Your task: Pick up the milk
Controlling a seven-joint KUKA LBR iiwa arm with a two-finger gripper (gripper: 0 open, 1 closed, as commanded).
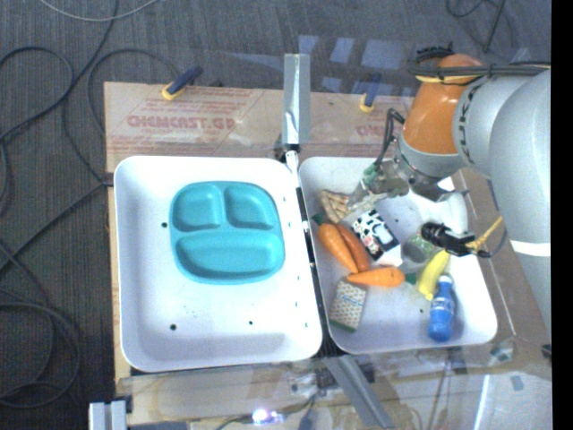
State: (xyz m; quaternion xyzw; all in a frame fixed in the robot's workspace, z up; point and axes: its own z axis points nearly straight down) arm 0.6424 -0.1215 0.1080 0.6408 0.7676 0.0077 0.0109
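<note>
The gripper [383,179] hangs over the back of the right bin, below the orange band of the grey arm [501,141] that reaches in from the right. From this slanting view I cannot tell how it is set, and nothing can be seen held in it.

At the far left, dark cables [36,267] loop over the grey floor beside the tabletop [206,119], which has red lettering printed across its top. A yellow and blue clamp [181,81] sits on the tabletop's back edge.

The left bin [143,330] holds a blue divided plate [228,231], lying flat toward the back of the bin with its two small sections farthest from the camera. A metal post [295,101] stands behind the seam where the two bins meet.

In the right bin [474,330], a waffle-patterned snack [335,206] lies near the back left corner. Two orange carrots [340,245] lie side by side just in front of it, and a third carrot [376,278] lies crosswise below them. A small checkered packet [348,305] rests nearer the front. The milk [375,232], a small carton with black and white cow patches, lies just right of the paired carrots, below and close to the gripper. Farther right are a yellow banana [432,271] and a blue bottle [440,310], the banana's lower end touching the bottle's top.
</note>
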